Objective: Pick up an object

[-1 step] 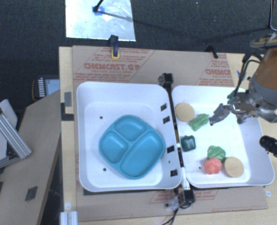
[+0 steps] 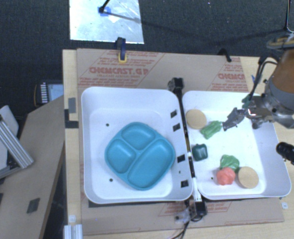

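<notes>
The bench (image 2: 152, 61) is a tan board printed with red lettering, set on dark carpet (image 2: 27, 24), with a shiny foil sheet (image 2: 106, 13) lying beyond its far edge and a yellow clamp (image 2: 122, 54) at that edge. Two white bins sit side by side on it, joined by black clips along their shared wall. The left bin (image 2: 94, 103) holds a blue divided plate (image 2: 140, 155), turned corner-on. The right bin (image 2: 271, 173) holds the loose objects: a tan disc (image 2: 196, 118) at its far left, a light green piece (image 2: 211, 129) just beside it, a dark green block (image 2: 200, 152) near the shared wall, and toward the near edge a green leafy piece (image 2: 229, 161) touching a red-orange lump (image 2: 225, 176), with a second tan disc (image 2: 247, 177) just beside them. The arm (image 2: 289, 81) comes in from the right, cut off by the picture's edge, with its gripper (image 2: 232, 120) low over the right bin, its tip just beside the light green piece. Whether the claw is released or clenched cannot be told; the tip is small and dark, and nothing is plainly seen gripped. At the left edge, metal rails (image 2: 5, 138) and a pale table are partly cut off.
</notes>
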